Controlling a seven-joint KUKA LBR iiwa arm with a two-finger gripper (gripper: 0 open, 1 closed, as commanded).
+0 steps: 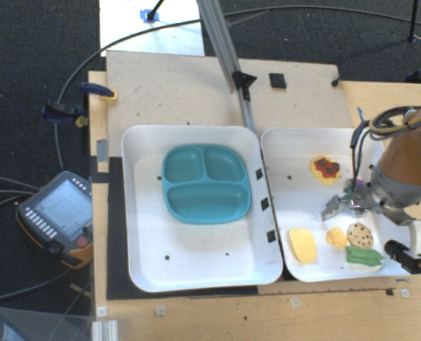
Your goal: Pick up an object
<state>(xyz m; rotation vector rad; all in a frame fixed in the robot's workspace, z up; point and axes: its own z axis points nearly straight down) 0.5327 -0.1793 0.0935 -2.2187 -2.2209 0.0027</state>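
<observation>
Yellow block (303,246), small yellow piece (336,237), speckled cookie (359,235), green pod (364,256), pizza round (326,169), right bin (285,155).

A robotics lab is indicated: a teach pendant (57,219) is laid on dark carpet (33,41), cables (61,112) are trailed about, and a clamp (96,91) is fixed to the table (175,91).

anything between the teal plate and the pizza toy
In the camera view, the teal plate sits in the left bin and the pizza toy in the right bin; between them lie only bare bin floor and the two adjoining rims.
</observation>
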